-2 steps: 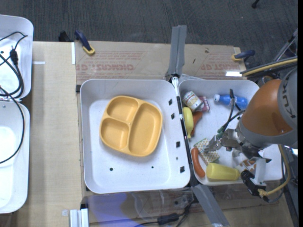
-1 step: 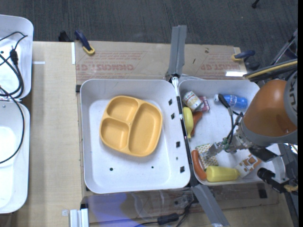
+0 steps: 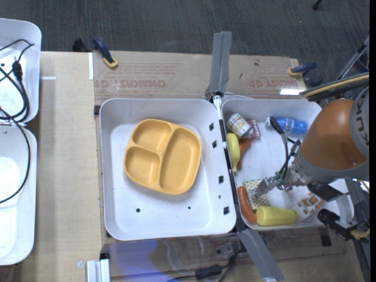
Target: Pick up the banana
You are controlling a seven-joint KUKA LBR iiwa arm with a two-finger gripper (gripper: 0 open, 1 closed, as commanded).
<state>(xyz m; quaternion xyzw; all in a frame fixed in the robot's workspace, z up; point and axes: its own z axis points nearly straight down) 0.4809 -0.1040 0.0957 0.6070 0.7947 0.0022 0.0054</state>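
**A:** Two bins; banana [image 3: 233, 150] lies at nine o'clock in the right bin [image 3: 329, 107], against the divider.

**B:** Gripper [image 3: 265, 185] hovers at its four o'clock, finger state unclear. It should approach along the banana.

Bins [image 3: 117, 216]: white
Divided plate [image 3: 163, 155]: yellow-orange, plain
Banana [image 3: 234, 150]: yellow
Bottle [image 3: 275, 216]: yellow
Blue bottle [image 3: 290, 124]: blue, white cap
Can [image 3: 239, 123]: white with patterned label
Arm [image 3: 335, 140]: grey, orange band
Desk [image 3: 64, 157]: pale wood
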